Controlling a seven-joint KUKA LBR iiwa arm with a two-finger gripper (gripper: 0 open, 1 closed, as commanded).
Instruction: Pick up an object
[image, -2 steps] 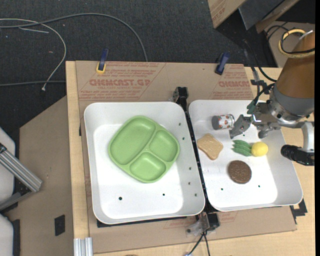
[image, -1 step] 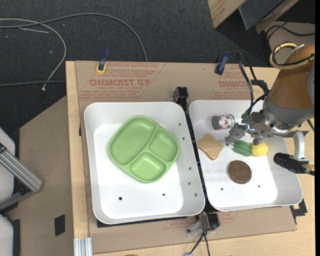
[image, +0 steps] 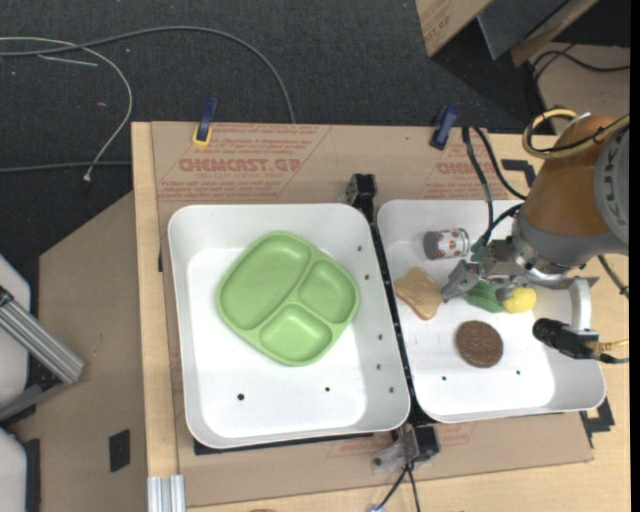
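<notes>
The right bin (image: 520, 400) holds a small can (image: 446, 243) lying on its side, a tan bread-like piece (image: 420, 292), a round brown cookie (image: 480, 343), and a green item (image: 488, 297) next to a yellow one (image: 519, 299). My gripper (image: 468, 283) hangs low over the middle of this bin. It is just right of the tan piece and at the left edge of the green item. The arm's wrist hides part of the green and yellow items. I see nothing lifted off the bin floor.
The left bin (image: 200, 330) holds a green divided plate (image: 288, 297). A black divider clip (image: 361, 187) sits between the bins at the back. Cables (image: 487, 190) run over the right bin's back edge. A black fitting (image: 560, 337) sticks out from the arm at the right.
</notes>
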